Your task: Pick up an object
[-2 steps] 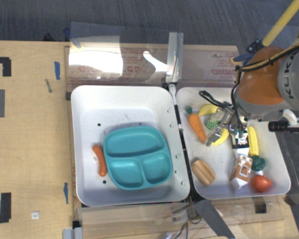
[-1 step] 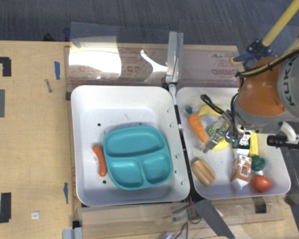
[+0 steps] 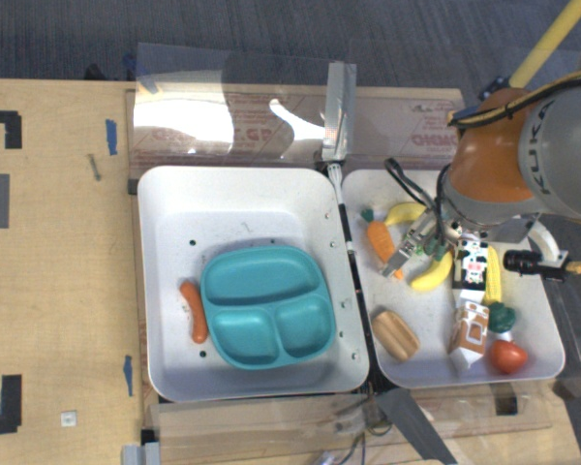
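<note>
left of pincer: small orange plastic carrot [image 3: 380,241], light, stiff, slick; best pinched across its middle. pincer [image 3: 413,248] low in right white bin [image 3: 547,356], over curved yellow plastic banana [image 3: 432,272] just to its right; whether pincer spread or pinching: cannot tell. grey arm with orange band [image 3: 492,168] reaches in from right, wrist angled down-left.
</note>
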Controlling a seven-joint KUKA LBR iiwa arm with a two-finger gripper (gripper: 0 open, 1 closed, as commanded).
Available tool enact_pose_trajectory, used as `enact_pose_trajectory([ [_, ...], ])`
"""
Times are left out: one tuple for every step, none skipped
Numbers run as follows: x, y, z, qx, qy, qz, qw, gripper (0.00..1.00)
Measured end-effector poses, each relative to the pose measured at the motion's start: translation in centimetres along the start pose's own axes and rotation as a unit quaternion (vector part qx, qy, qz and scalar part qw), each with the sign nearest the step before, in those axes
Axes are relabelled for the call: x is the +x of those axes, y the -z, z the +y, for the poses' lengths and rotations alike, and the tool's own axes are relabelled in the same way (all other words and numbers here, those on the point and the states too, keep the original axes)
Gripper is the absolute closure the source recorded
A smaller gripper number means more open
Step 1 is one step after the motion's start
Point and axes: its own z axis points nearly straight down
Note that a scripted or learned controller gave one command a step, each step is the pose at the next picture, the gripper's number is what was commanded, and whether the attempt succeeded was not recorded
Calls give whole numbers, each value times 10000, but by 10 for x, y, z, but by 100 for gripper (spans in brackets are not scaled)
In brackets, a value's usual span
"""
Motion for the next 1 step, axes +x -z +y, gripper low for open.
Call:
enact_pose_trajectory([
  [0, 9, 1, 1, 15, -12, 10000, 100],
])
